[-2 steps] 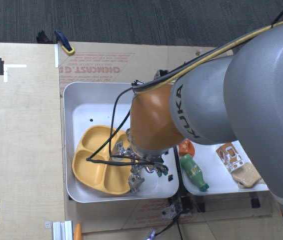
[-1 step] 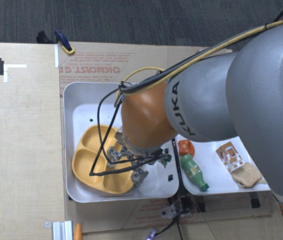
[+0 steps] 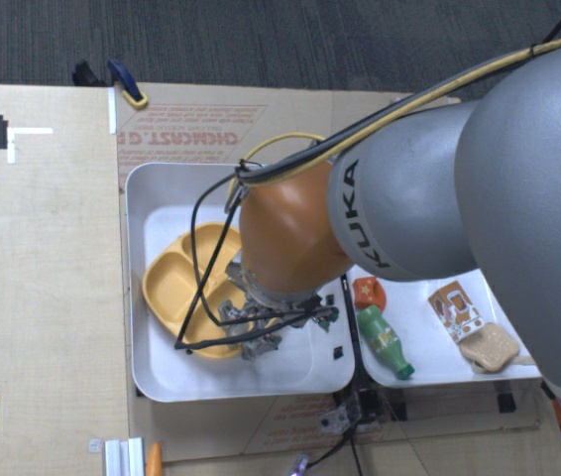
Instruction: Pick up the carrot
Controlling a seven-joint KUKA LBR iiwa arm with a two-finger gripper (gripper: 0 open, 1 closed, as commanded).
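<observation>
Tool (image 3: 261, 337) low over yellow plate (image 3: 176, 286) in left bin (image 3: 162, 380); its grip can't be told.

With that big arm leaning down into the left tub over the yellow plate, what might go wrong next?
1. The hand sits low over the yellow plate, so it may bump or drag the plate.
2. The arm hides much of the left bin, so I cannot see a carrot there; the hand might close on nothing.
3. Loose black cables hang across the plate and might snag its rim.
</observation>
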